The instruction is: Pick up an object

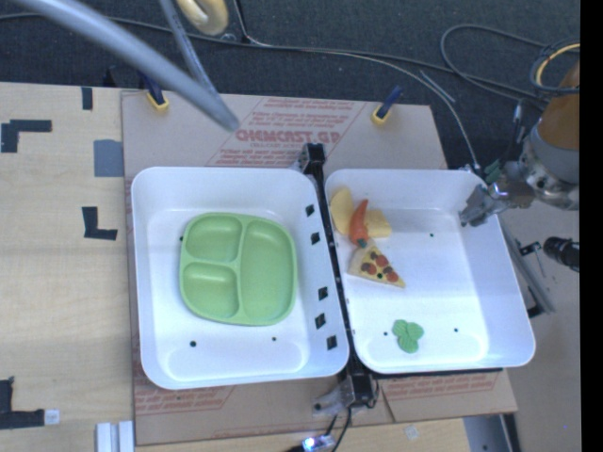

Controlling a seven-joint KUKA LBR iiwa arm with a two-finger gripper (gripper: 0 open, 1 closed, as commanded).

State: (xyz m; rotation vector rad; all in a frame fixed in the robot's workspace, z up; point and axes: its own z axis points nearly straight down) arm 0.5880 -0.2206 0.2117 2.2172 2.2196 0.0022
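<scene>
The pick has not begun, as far as the view shows: every object lies in a bin, and nothing is between the fingers of the claw (pixel 474 208), which sits at the far right rim of the right bin (pixel 490 281), apart from all the items; whether it is released or clenched I cannot tell, since it is small and dark against the rim. What is left, I judge, is the whole job: reach in, close on something, lift. The bench (pixel 57 186) carries both bins side by side. The left bin (pixel 151 281) holds the largest thing, a light green divided tray (pixel 237 268), lying flat with three compartments, broad and shallow, likely awkward for a two-finger grip. In the right bin, near the dividing edge, lies a cluster: a yellow piece (pixel 341 207) touching a red-orange pepper-like piece (pixel 360 222), and just below them a toy pizza slice (pixel 377 268) with dark toppings. Smallest is a green leafy piece (pixel 407 335), alone near the front wall.
</scene>
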